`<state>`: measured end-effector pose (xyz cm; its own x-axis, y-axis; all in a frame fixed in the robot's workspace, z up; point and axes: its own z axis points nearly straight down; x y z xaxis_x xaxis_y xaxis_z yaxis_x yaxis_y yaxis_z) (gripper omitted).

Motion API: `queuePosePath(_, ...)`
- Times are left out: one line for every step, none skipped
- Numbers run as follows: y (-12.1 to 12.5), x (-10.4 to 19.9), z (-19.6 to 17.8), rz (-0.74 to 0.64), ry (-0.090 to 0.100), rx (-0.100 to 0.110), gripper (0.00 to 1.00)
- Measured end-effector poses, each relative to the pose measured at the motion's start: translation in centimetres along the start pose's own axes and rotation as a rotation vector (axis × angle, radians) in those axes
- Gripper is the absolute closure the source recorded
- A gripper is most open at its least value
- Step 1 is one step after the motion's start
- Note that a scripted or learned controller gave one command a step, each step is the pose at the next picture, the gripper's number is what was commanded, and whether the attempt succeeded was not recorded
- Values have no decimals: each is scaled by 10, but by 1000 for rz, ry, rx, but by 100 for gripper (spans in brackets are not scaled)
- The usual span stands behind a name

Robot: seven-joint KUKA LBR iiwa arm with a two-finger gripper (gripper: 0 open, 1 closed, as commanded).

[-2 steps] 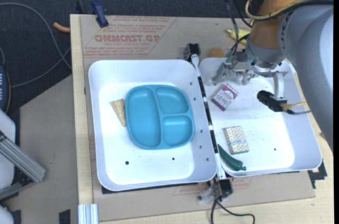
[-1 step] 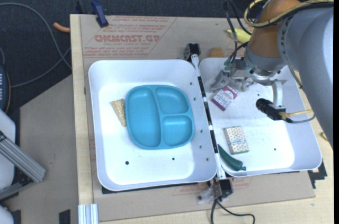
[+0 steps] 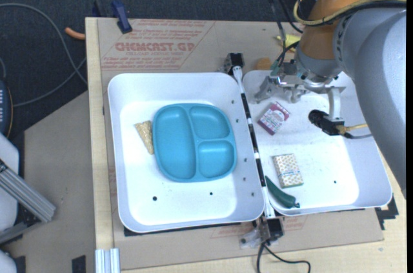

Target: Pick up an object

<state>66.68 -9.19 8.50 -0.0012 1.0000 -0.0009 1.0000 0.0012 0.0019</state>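
My gripper hangs over the back left part of the right bin, open, with nothing between its fingers. Just in front of it, below in the view, a small maroon and white packet lies on the bin floor. A tan patterned box rests further forward in the same bin. At the front left corner of that bin lies a dark green object. The left bin holds a blue divided plate, and a tan cracker-like piece sits at the plate's left edge.
The grey arm with its orange band comes in from the right over the back right of the right bin. A ridge with black clips divides the two bins. The bins sit on a cardboard sheet.
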Motion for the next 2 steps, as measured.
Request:
queuePosePath(-19,-3,0,2,1,3,0)
queuePosePath(-2,0,0,0,0,0,0)
